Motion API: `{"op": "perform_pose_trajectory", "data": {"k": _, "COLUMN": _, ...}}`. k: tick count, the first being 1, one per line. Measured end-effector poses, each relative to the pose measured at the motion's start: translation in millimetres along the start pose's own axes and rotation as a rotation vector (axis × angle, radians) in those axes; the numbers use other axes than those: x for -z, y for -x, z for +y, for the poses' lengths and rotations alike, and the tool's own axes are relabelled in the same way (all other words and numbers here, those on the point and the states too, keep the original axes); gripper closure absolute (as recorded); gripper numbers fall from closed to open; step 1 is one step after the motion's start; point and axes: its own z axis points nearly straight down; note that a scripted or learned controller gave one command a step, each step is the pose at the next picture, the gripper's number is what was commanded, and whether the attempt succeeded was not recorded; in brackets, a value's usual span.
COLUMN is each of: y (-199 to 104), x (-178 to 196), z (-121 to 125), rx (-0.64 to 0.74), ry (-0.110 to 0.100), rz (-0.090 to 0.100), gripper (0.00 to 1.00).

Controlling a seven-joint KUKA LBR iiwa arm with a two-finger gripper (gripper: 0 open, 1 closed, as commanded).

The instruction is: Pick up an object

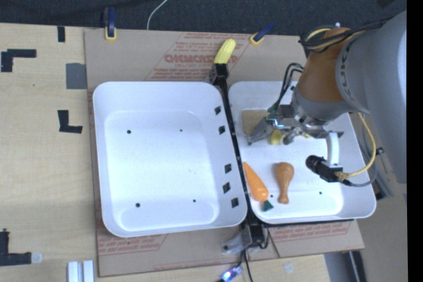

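Two white bins sit side by side on the counter; the left bin [158, 155] and the right bin [330, 205]. In the right bin lie a carrot [256, 183] by the left wall and a drumstick [284, 180] beside it. The jaws [268, 132] hang low over that bin's back part, near something yellow [277, 137]; whether they are wide or narrow, I cannot tell.

Pale wooden bench [39, 142] under a brown cardboard sheet [172, 56].
On the cardboard, side by side: two shallow white plastic bins [106, 102] [353, 208].
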Motion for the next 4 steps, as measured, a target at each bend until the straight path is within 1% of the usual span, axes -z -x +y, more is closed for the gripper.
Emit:
{"op": "perform_pose_trajectory", "data": {"k": 1, "y": 41, "x": 100, "z": 49, "rx": 0.001, "ry": 0.02, "rz": -0.006, "gripper": 0.0}}
{"op": "perform_pose_trajectory", "data": {"k": 2, "y": 18, "x": -30, "z": -15, "rx": 0.001, "ry": 0.003, "rz": -0.001, "gripper": 0.0}}
{"op": "perform_pose_trajectory", "data": {"k": 3, "y": 35, "x": 59, "z": -1, "rx": 0.001, "ry": 0.015, "rz": -0.003, "gripper": 0.0}}
{"op": "perform_pose_trajectory", "data": {"k": 4, "y": -1, "x": -27, "z": 78, "rx": 0.007, "ry": 0.011, "rz": 0.0, "gripper": 0.0}}
